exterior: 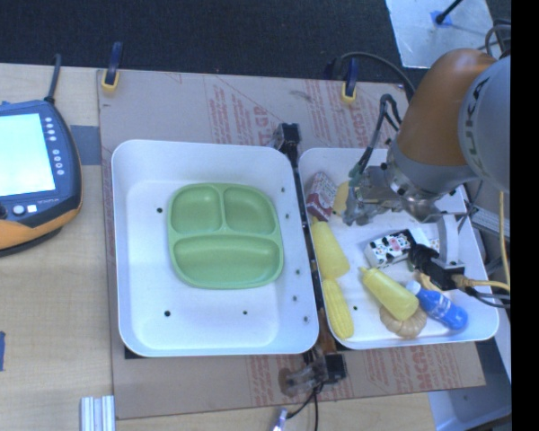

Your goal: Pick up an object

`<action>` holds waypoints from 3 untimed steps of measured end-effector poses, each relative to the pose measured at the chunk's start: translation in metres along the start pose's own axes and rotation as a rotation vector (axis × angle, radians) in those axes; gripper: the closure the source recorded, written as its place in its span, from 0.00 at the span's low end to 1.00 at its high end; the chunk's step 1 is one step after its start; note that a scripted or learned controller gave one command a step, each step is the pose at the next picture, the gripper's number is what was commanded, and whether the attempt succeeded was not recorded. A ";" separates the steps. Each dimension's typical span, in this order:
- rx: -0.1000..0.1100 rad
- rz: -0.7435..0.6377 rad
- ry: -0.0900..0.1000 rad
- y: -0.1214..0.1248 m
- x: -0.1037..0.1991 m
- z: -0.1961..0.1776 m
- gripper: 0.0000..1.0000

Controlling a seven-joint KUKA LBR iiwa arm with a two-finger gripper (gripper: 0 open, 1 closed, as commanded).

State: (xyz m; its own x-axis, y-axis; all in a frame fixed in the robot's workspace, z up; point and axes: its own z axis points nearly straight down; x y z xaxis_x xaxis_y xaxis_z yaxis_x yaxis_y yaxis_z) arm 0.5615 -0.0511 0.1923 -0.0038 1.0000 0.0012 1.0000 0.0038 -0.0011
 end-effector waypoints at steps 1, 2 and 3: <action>0.001 0.001 0.000 0.000 -0.001 0.000 0.00; 0.002 0.003 -0.001 -0.030 -0.080 0.021 0.00; 0.003 -0.002 -0.001 -0.073 -0.084 0.098 0.00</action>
State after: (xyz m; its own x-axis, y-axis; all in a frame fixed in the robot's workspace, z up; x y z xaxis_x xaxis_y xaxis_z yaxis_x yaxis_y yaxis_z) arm 0.4887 -0.1354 0.0947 -0.0056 1.0000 0.0004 1.0000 0.0056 -0.0044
